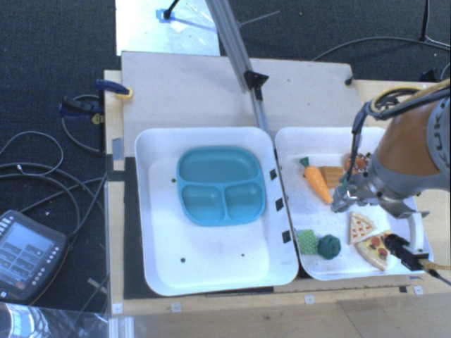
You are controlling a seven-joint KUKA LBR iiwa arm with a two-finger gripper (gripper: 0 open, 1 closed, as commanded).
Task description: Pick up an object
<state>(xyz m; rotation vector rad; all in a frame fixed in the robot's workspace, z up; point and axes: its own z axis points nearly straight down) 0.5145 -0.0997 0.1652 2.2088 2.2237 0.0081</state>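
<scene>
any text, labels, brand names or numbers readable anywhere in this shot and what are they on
No text can be read in this view.
Handheld control pendant on the floor at the left: its screen and keys show marks, too small and blurred to read.
Blue divided plate, toy carrot, pizza slice and the white bins: no visible lettering.
Blue tape mark on the top sheet: no lettering can be made out.

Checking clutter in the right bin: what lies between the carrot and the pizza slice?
In the camera view, the tool hangs over the stretch between the carrot and the pizza slice; around it shows bare white bin floor.
</scene>
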